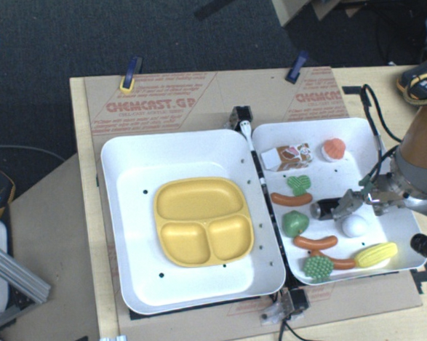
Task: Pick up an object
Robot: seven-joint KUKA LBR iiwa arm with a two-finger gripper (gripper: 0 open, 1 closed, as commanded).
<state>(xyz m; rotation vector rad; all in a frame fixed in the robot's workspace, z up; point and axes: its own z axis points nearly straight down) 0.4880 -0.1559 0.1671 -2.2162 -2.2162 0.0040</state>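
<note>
The tabletop is a pale board printed with red lettering, held at its far edge by a yellow clamp and a blue clamp. Dark carpet lies beyond it, with cables trailing at the left.

Two white bins sit side by side. The left bin holds a yellow divided tray, lying flat near its centre. The right bin holds small play-food pieces: a printed packet and an orange round piece at the far end, a green leafy piece, two sausages, a green pepper, a white egg, a yellow corn cob and broccoli at the near end.

The gripper reaches in from the right, low over the right bin, just beside the egg and between the sausages. Its tip is dark and blurred; whether the jaws are apart or together cannot be told. The arm is cut off at the right edge.
</note>
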